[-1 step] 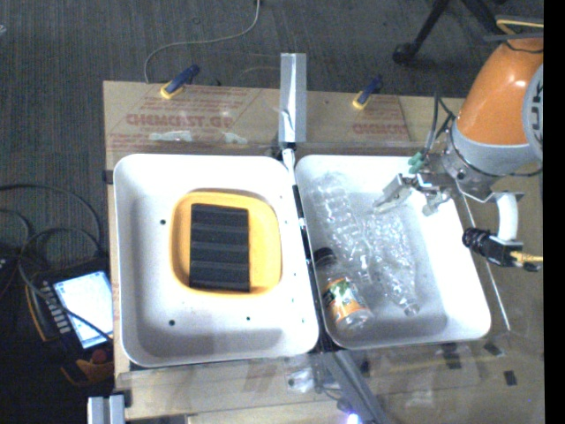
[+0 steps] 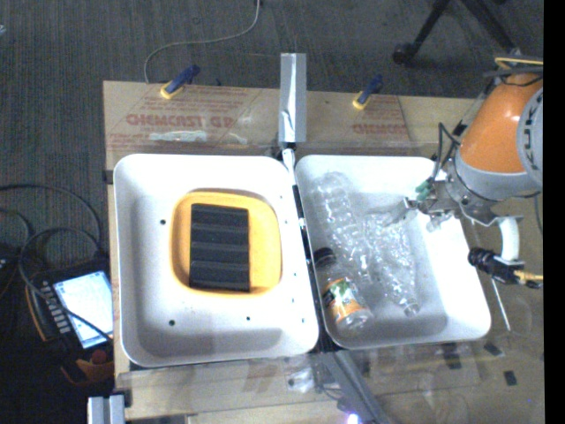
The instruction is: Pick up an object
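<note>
The arm reaches in from the right of the frame, its orange band at the upper right, and the gripper sits low over the upper right part of the right bin. Whether the tool is released or clenched on anything cannot be told from here: its tip is small and merges with the clear plastic under it. Judging by that, the step in hand looks like the approach or the start of a grasp, with nothing seen lifted yet. The next move, as I read it, calls for settling squarely onto one piece and closing on it; clear, crumpled plastic is likely to slip or flex, so a firm bite on a solid part would matter. The right bin holds a heap of clear bottles lying across its middle from upper left toward lower right, touching one another, so single pieces are hard to separate by eye. At the lower left of that bin lies a bottle with an orange and green label, with a dark cap just above it. The left bin, touching the right one along the centre of the frame, holds a yellow tray with a black ribbed block resting inside it, well apart from the gripper.
</note>
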{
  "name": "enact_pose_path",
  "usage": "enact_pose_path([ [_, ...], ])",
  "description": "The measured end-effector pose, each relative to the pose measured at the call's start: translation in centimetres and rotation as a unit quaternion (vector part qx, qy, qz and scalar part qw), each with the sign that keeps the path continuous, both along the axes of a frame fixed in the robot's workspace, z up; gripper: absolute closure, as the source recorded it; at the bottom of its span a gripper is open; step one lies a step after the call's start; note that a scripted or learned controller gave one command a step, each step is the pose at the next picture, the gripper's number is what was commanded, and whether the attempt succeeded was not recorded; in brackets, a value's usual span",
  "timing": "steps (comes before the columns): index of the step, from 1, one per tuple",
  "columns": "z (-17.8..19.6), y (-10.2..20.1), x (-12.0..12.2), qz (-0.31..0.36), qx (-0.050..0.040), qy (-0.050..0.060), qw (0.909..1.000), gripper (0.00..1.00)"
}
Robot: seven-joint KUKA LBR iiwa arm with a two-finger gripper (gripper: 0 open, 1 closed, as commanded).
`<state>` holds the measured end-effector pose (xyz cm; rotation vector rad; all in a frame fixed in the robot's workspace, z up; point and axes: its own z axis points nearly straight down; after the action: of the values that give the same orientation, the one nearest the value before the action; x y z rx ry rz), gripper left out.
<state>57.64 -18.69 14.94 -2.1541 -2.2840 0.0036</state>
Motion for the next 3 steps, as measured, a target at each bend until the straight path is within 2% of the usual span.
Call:
enact_pose_path([
  [1,-4.7,-3.1,-7.0,0.078,0.0003,-0.008,0.9969,0.00],
  [2,-0.3,-3.6,-9.0,-0.056,0.0006,-0.002,0.9984,0.00],
  [3,-5.7,-0.8,-9.0,-0.022,-0.0028,-0.007,0.9997,0.00],
])
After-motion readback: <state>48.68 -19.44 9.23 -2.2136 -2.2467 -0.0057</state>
